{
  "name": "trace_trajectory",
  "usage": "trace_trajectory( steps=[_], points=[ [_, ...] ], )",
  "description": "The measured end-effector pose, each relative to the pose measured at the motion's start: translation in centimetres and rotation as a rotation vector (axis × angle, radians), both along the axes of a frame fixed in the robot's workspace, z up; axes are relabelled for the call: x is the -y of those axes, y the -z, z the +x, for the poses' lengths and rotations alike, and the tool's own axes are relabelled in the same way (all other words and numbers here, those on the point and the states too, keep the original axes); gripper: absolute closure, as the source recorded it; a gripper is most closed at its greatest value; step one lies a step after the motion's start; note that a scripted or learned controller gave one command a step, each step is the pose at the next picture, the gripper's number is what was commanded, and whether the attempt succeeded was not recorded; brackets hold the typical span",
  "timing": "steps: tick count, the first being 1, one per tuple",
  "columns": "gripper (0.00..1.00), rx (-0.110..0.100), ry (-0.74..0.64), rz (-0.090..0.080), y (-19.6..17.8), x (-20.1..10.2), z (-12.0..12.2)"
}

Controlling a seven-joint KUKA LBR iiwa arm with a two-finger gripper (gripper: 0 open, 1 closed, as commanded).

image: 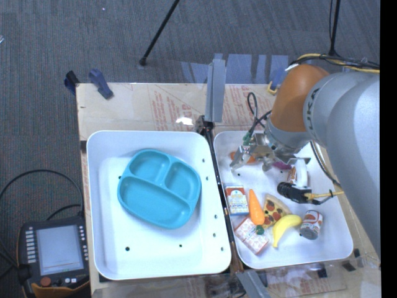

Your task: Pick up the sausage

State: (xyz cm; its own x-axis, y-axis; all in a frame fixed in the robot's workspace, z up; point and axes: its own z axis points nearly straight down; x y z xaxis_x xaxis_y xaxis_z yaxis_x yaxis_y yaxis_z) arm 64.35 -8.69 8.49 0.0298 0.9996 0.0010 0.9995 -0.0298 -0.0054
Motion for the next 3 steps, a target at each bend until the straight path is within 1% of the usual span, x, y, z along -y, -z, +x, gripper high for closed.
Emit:
trace_trajectory(
  steps=[1, 2, 3],
  points=[
    [1.0, -0.003, 0.002, 0.002, -0.7, 0.0, 0.0],
    [0.0, -0.003, 0.003, 0.002, -0.7, 0.0, 0.0],
    [0.0, 0.001, 0.06, 0.0, -0.1, 4.3, -2.6]
  ],
)
